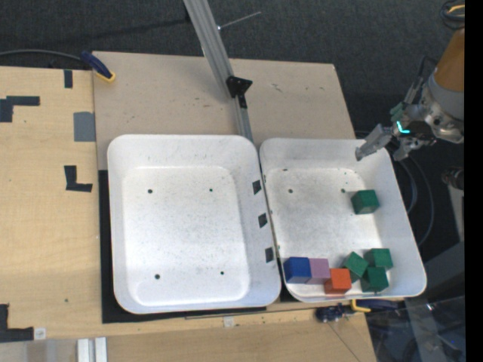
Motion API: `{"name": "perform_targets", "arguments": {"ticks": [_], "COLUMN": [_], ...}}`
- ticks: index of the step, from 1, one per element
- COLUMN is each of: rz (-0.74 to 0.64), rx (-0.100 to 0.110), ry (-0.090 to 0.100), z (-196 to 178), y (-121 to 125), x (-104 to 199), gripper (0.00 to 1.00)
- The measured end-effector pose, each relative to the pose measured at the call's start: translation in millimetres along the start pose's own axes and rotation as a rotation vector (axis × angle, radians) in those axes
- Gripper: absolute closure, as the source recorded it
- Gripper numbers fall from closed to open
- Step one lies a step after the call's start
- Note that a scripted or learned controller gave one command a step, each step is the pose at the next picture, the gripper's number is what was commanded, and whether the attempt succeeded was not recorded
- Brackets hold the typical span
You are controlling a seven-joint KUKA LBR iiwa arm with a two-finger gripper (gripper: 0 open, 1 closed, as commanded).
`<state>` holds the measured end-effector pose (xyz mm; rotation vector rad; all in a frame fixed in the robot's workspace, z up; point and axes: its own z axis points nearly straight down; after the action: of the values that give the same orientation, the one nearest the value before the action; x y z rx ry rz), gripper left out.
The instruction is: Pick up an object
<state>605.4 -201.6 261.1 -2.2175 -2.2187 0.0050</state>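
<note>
My gripper [385,148] hangs over the far right corner of the right bin [317,164], its fingers spread open with nothing between them. A lone green block [365,201] lies in that bin, a little below and left of the gripper. Along the bin's near edge sit a blue block [297,268], a purple block [319,269], an orange block [339,280] and three green blocks [375,277] bunched in the near right corner.
The left bin [181,217] sits beside the right one, their rims touching. A slanted metal pole [215,44] runs down to the bins' shared far edge. A cable loops off the bench's right side [423,202].
</note>
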Motion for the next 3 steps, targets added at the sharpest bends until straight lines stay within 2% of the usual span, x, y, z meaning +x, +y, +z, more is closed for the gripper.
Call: {"name": "perform_targets", "arguments": {"ticks": [1,3], "rz": [-0.001,-0.001], "rx": [-0.004,0.002], "ry": [-0.002,0.000], "z": [-2.8,116.3], "y": [0.8,-8.6], "x": [-0.1,9.5], "gripper": [0.00,0.00]}}
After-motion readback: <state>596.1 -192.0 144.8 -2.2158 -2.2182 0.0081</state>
